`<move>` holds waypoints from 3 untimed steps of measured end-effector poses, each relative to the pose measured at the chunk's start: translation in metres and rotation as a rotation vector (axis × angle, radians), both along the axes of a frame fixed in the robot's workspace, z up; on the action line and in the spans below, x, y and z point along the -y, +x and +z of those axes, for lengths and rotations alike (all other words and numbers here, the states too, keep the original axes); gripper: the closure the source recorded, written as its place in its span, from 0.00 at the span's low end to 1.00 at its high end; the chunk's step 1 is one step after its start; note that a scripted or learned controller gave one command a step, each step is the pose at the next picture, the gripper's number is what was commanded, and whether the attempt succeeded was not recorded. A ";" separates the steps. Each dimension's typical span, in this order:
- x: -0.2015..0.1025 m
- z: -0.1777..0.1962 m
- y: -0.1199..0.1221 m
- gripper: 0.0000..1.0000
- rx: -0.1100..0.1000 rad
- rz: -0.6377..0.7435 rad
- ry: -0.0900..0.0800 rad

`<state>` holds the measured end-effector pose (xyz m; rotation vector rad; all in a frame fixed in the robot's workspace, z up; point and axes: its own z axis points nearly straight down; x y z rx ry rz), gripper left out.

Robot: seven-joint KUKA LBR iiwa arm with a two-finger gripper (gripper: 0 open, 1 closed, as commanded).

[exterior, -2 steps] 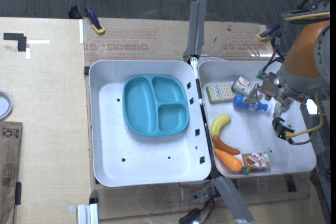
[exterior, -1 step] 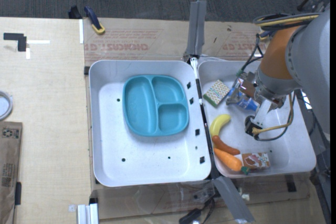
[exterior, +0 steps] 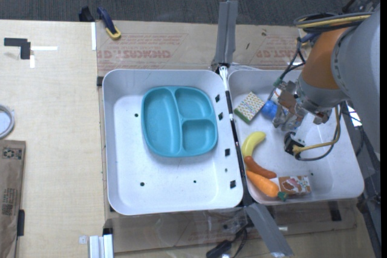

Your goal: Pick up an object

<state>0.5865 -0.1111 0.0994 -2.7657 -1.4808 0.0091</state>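
Observation:
The right bin [exterior: 338, 184] holds several objects. A green and white patterned box [exterior: 249, 107] lies near its back left, with a small blue object [exterior: 269, 109] just to its right. A yellow banana [exterior: 253, 142] lies near the middle left. In front of it are an orange carrot [exterior: 260, 168], a second orange piece [exterior: 263, 185], and a small red and white carton [exterior: 294, 185]. My gripper [exterior: 284, 121] hangs over the right bin, just right of the blue object and right of the banana. I see nothing held in it.
The left bin [exterior: 121, 178] holds a blue divided plate [exterior: 179, 121]. A grey post [exterior: 227, 33] rises between the bins at the back. A black cable [exterior: 314, 151] loops below the wrist. A blue and yellow tool [exterior: 108, 23] lies on the bench at the back left.

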 end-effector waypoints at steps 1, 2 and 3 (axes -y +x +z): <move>-0.087 0.093 0.067 1.00 0.007 -0.049 -0.002; -0.085 0.092 0.066 0.00 0.004 -0.051 -0.003; -0.085 0.092 0.066 0.00 0.004 -0.051 -0.003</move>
